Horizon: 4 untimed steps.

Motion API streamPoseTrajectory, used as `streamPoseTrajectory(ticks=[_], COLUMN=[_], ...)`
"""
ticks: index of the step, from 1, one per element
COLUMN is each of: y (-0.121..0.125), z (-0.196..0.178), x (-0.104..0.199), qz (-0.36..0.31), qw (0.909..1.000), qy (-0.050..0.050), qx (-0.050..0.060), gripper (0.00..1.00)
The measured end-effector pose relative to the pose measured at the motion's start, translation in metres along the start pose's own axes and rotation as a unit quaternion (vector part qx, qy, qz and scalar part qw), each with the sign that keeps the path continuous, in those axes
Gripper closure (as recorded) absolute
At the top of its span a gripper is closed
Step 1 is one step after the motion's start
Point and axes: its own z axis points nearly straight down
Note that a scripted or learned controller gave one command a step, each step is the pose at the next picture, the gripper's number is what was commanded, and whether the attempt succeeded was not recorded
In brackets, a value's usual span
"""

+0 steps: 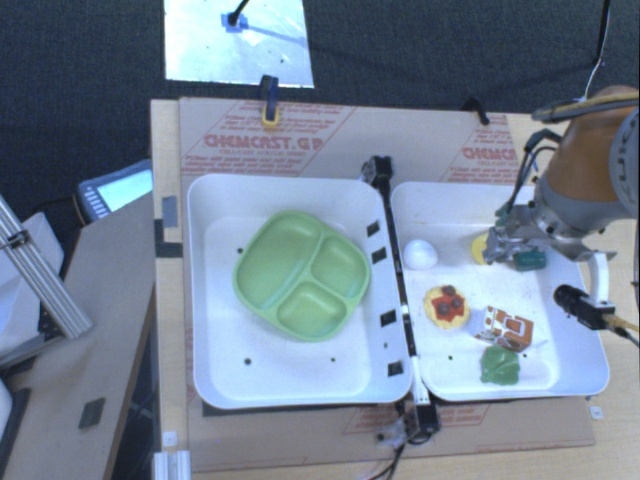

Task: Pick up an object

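My gripper (512, 245) hangs low over the far part of the right bin (590, 368), with the arm reaching in from the right. A yellow object (481, 247) lies just left of it, partly hidden by the gripper. A small dark green object (531, 260) sits right against the gripper's right side; whether it is held is unclear. Other objects in this bin are a white ball (418, 254), a round yellow toy with red topping (446, 306), an orange and white toy block (506, 328) and a green lump (500, 365).
The left bin (215, 368) holds a light green divided plate (300, 275). A black-clipped divider (392, 268) runs between the two bins. Bare white floor shows in the right bin's near left corner.
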Motion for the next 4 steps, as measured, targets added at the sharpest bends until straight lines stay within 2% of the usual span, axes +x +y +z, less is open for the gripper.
streamPoseTrajectory(ticks=[1, 2, 3, 4], y=[0.009, 0.003, 0.005, -0.001], z=[-0.046, -0.102, -0.137, -0.119], x=[0.001, -0.008, -0.008, 0.044], qz=[-0.002, -0.001, -0.003, -0.005], qw=[1.0, 1.0, 1.0, 1.0], qy=[0.0, -0.001, 0.0, 0.001], qx=[-0.002, -0.002, -0.002, 0.001], gripper=[1.0, 1.0, 1.0, 1.0])
